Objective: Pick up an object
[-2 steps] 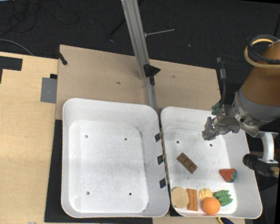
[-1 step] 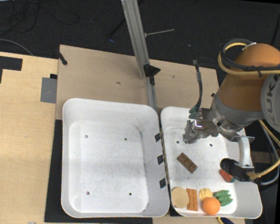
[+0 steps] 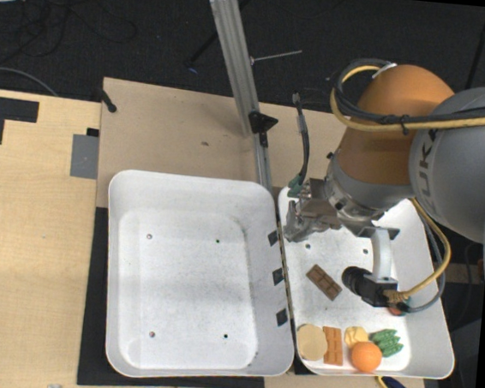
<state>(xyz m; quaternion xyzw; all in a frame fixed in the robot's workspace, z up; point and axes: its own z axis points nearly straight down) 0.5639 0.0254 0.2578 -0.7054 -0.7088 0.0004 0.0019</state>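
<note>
The objects I could pick are lying in the right bin, all toward its near end: a brown chocolate-like bar is resting tilted on the white floor around the bin's middle, and at about five o'clock from it a cluster is sitting along the near rim, made up of a pale round biscuit, an orange-tan wafer slab touching its right side, a small yellow piece, an orange ball and a green leafy piece at the cluster's right end. My fingers are hanging over the far left part of this bin, at about eleven o'clock from the brown bar and well apart from it, close to the wall shared with the neighbouring bin; from this angle I cannot tell how far they are parted, and nothing is showing between them. My wrist and its orange band are looming at one o'clock above them, with a black cable looping down at the bar's three o'clock. The left bin is lying beside, at nine o'clock. Both bins are sitting on the desk, and a slanted aluminium rail is rising at twelve o'clock beyond them.
</note>
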